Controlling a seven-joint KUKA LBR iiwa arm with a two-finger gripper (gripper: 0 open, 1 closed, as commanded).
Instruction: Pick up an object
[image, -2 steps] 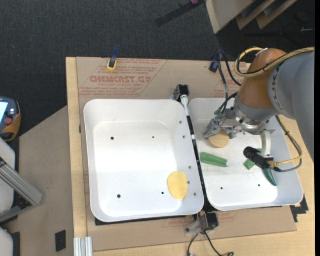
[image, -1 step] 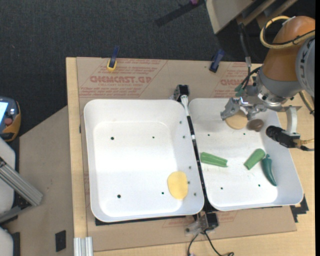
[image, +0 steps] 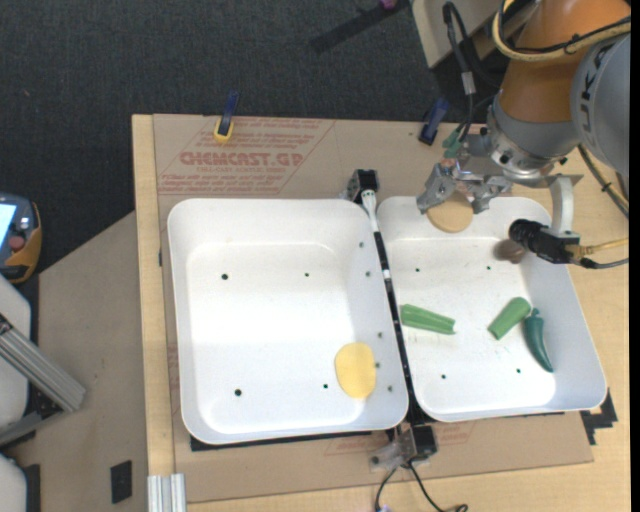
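Tan disc (image: 450, 217) at the far-left corner of the right bin (image: 590, 372) looks like the object the arm is going for: it lies directly beneath the jaws (image: 459, 190), partly covered by them, and appears to sit on the bin floor near the far wall. The metal fingers hang on either side of the disc's top edge, but whether they are spread or closed on it cannot be told from this slanted view, so no hold can be claimed. The disc is roughly round, so it offers no clear long axis to line up with; my judgement is that the coming move turns only on the jaws being centred over it and going straight down. Farther toward the near side of the same bin lie a green pod (image: 428, 320), a second green piece (image: 510, 317) and a dark green pepper (image: 539, 342) just beside it, all well apart from the jaws. A yellow disc (image: 355, 369) rests in the left bin (image: 190, 250) near its near-right corner. Both bins sit on the table (image: 250, 150).
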